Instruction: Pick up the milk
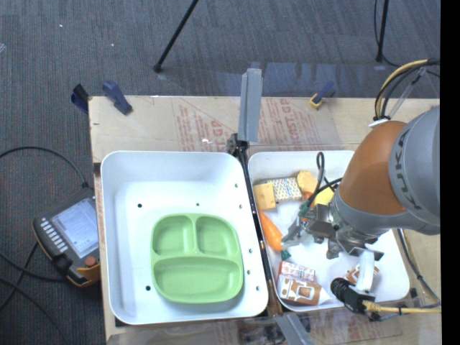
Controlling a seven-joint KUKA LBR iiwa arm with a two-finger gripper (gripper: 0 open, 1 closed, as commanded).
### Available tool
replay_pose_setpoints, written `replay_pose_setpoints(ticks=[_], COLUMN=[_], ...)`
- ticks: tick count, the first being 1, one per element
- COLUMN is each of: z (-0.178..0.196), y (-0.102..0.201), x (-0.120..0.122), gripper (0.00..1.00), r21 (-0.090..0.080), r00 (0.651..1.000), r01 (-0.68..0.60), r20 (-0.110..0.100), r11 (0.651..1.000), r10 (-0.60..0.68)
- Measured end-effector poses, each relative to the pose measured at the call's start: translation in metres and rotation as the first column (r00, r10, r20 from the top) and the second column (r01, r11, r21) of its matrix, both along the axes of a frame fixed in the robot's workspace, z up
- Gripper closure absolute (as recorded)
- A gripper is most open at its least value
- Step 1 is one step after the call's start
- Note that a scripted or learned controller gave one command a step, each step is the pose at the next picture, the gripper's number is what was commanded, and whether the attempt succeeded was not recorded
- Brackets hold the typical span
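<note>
The milk (297,282), a small white carton with red and brown print, lies flat near the front edge of the right bin (397,277). My gripper (315,240) hangs over the middle of that bin, just behind and slightly right of the carton. Its fingers (294,233) stand spread apart over bare bin floor, open, with nothing between them. The orange-banded wrist and grey arm cover the bin's right half.
An orange carrot (270,230) lies along the right bin's left wall. A yellow patterned block (277,191) and orange and yellow pieces (309,182) sit at the back. A small white-and-brown item (361,272) lies at front right. The left bin (122,192) holds a green divided plate (195,259).
</note>
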State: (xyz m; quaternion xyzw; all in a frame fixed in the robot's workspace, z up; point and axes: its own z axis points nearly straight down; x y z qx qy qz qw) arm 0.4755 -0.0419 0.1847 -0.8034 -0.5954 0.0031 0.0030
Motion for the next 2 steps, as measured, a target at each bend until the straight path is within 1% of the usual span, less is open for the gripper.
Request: replay_pose_setpoints(ticks=[1,2], z=[-0.022,-0.095], y=[-0.063,-0.041], x=[0.005,0.002], gripper=[0.00,0.00], r21=[0.002,0.000], r00=[0.993,1.000], r01=[-0.121,-0.003], r20=[0.001,0.011], r11=[0.993,1.000], r10=[0.121,0.003])
